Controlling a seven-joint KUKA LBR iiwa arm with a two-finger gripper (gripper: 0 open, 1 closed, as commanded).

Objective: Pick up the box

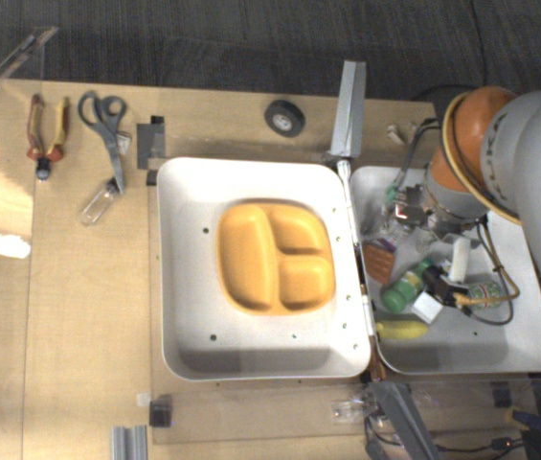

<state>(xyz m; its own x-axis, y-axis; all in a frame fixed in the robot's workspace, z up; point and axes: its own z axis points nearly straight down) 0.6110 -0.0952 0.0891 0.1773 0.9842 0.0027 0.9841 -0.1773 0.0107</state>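
The gripper [421,220] hung low over the right bin [462,357], its grip state indeterminate. The box [379,259] — a brownish item, identity uncertain — lay just left of and below the gripper, against that bin's left wall.

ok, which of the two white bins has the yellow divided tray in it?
The left bin. The yellow tray lies in its middle; the right bin, under the arm, holds small clutter instead.

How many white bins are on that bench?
2: the left bin holds a yellow divided tray; the right bin beside it holds a jumble of small items under the arm.
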